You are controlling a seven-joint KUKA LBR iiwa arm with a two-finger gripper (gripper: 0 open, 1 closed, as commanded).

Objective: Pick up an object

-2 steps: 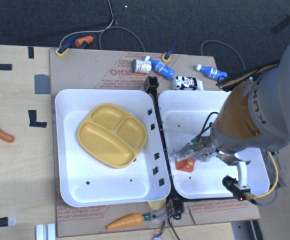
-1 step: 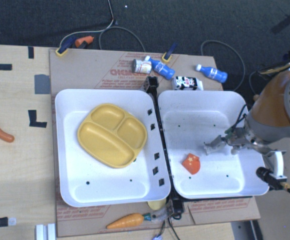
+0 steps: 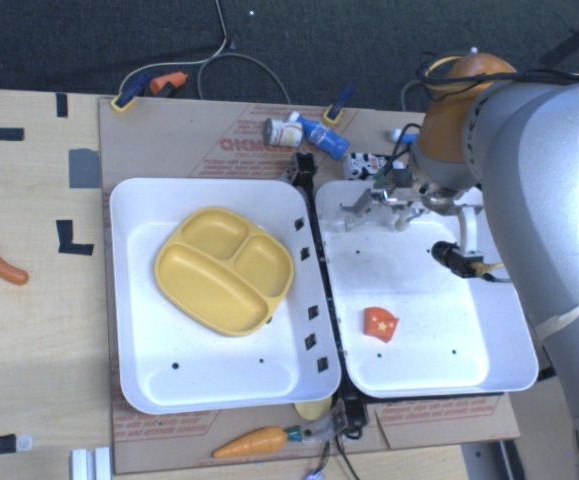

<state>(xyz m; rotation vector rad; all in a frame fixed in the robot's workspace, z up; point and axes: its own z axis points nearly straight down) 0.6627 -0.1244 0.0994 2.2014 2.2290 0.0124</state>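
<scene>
Nothing lifted yet — red object (image 3: 379,324) lying loose near right bin's (image 3: 504,368) front edge. Gripper (image 3: 384,200) over the back edge; jaw state impossible to tell.

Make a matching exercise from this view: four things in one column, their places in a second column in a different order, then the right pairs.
Things:
1. yellow divided plate
2. small red object
3. toy carrot
4. toy sausage

Places:
A. on the wooden bench left of both bins
B. in the left bin
C. on the cardboard below the bins
D. in the right bin

Pairs: 1-B, 2-D, 3-C, 4-A
</scene>
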